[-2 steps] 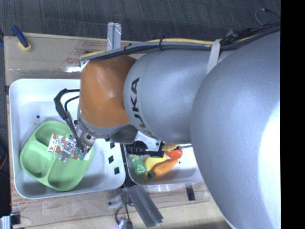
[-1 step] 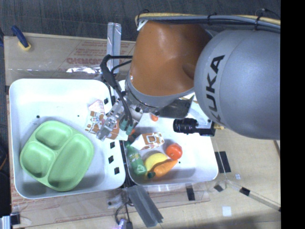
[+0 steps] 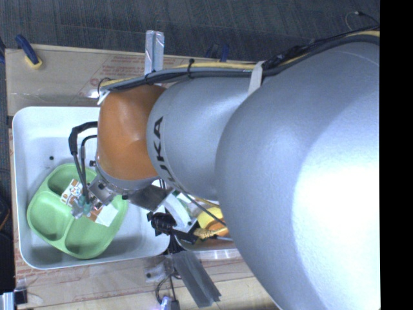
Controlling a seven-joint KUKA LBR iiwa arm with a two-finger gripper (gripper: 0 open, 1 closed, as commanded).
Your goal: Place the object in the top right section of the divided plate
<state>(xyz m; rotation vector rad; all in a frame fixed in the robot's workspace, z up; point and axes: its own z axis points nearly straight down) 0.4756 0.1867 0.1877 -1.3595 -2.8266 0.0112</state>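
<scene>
The divided plate [image 3: 64, 221] is lying in the left white bin [image 3: 39, 141], toward the bin's 7 o'clock corner; it is light green, rounded, and partitioned by raised ridges into sections. A small white card-like object [image 3: 72, 191] with coloured print is resting at the plate's upper middle, and a second pale printed piece [image 3: 106, 215] is lying at the plate's 3 o'clock side. The gripper [image 3: 82, 205] is hanging over the plate's centre, right among these pieces (whether it is open or closed, and whether it is grasping anything, cannot be told from this angle).

The bin is sitting on a light wooden worktop [image 3: 58, 66], beyond which a dark carpeted floor [image 3: 193, 11] is running across the 12 o'clock edge. A blue-and-yellow clamp [image 3: 29, 51] is gripping the worktop at 10 o'clock.

The grey arm [image 3: 290, 173] with its orange band [image 3: 126, 134] is covering most of the scene from 3 o'clock, hiding the second bin almost entirely. A yellow object [image 3: 210, 219] is peeking out beneath the arm at 6 o'clock. A black cable [image 3: 193, 73] is running along the arm's upper side.
</scene>
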